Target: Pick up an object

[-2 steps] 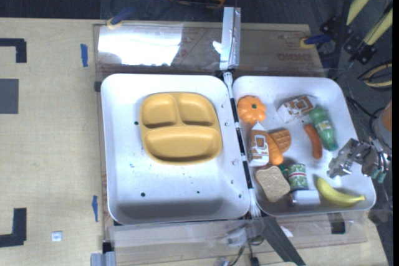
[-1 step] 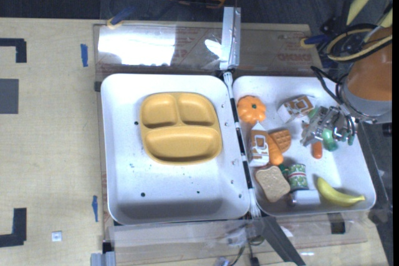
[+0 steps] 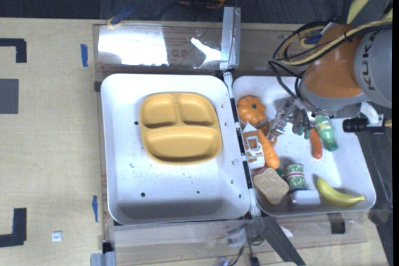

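My gripper (image 3: 282,124) hangs low over the middle of the right bin (image 3: 365,162), below the arm's orange band. Its tip is just right of an orange toy fruit (image 3: 251,109) and above a carrot (image 3: 269,147). The carrot lies slanted next to a small brown-and-white box (image 3: 252,150). Right of the gripper lie a green vegetable (image 3: 325,135) and a thin red one (image 3: 317,146). Nearer the front rim are a bread slice (image 3: 271,185), a green can (image 3: 294,176) and a banana (image 3: 337,192). Nothing shows held in the gripper.
The left bin (image 3: 118,152) holds a yellow three-compartment plate (image 3: 181,127). A raised divider (image 3: 237,134) separates the two bins. Black and yellow cables (image 3: 293,50) loop above the right bin's far edge. A clear panel (image 3: 162,47) stands behind the left bin.
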Controlling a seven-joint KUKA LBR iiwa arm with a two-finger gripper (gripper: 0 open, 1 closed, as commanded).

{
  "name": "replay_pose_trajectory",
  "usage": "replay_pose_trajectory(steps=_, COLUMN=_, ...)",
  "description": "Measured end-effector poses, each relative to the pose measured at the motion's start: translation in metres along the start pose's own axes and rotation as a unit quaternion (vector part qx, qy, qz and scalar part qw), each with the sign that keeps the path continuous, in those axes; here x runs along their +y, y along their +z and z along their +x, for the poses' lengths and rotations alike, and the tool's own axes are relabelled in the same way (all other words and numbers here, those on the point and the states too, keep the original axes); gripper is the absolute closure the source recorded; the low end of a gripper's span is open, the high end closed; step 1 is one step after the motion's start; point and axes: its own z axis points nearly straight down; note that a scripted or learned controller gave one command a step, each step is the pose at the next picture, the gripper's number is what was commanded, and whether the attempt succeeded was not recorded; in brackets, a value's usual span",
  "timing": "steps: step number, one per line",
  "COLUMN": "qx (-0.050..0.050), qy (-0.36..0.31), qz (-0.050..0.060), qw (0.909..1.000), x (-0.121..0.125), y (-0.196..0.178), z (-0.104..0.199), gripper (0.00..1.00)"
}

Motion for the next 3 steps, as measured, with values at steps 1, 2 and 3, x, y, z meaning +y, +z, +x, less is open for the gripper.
replay_pose_trajectory(steps=1, qx=-0.003, qy=0.0, qz=-0.002, qw=1.0, x=0.001, y=-0.011, z=-0.002, gripper=1.0)
replay_pose_trajectory(steps=2, qx=0.014, qy=0.022, qz=0.004, qw=0.9996, x=-0.02, y=-0.046, z=-0.048, gripper=1.0)
replay_pose_trajectory(steps=3, qx=0.013, qy=0.027, qz=0.003, qw=0.9995, x=-0.005, y=-0.01, z=-0.045, gripper=1.0)
